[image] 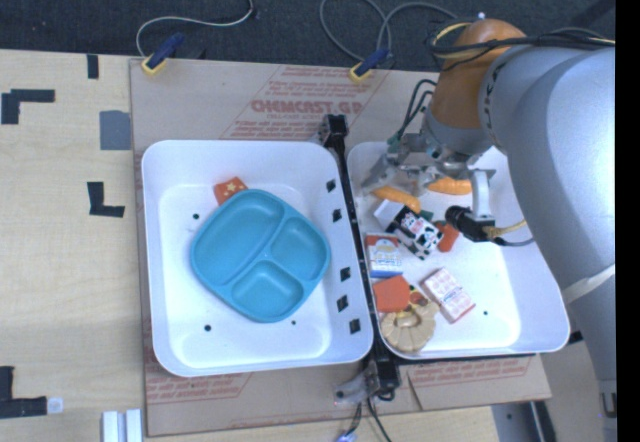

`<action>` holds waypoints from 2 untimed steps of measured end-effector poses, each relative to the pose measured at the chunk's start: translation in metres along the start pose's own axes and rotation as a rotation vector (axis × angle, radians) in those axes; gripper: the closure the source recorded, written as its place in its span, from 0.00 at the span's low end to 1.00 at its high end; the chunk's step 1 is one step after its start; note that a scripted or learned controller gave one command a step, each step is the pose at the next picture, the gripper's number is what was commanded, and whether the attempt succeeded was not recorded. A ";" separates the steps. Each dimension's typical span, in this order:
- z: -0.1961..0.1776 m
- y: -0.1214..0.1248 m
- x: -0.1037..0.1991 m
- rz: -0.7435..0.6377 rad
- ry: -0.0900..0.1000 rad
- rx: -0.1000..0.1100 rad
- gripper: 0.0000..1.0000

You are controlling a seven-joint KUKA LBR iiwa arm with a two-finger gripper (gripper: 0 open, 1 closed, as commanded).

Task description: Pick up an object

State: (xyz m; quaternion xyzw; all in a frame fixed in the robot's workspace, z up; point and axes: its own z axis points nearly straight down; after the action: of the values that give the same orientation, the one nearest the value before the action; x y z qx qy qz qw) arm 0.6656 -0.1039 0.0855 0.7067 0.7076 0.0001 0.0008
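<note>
Objects (415,230) cluster in the right bin (530,320); at twelve o'clock the gripper (415,168) is half-hidden by the arm, its claw unreadable

Bright, even light on my feed, fairly sharp in the middle and softer toward the right

I see the two shallow white plastic bins (165,230) close to washed out, with only faint soft shadows along their inner walls and under the blue divided plastic tray (262,254); a broad pale sheen runs over the big grey rounded arm casing (560,170), which looks soft and out of focus, and the small items in the right bin are too coarse for me to read
</note>
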 end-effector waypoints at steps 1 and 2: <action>0.000 -0.008 -0.003 -0.001 -0.001 -0.001 0.00; 0.000 -0.011 -0.007 -0.001 0.000 -0.001 0.00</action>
State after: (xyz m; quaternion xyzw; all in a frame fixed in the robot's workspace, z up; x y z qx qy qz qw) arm 0.6549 -0.1112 0.0859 0.7063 0.7079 0.0004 0.0014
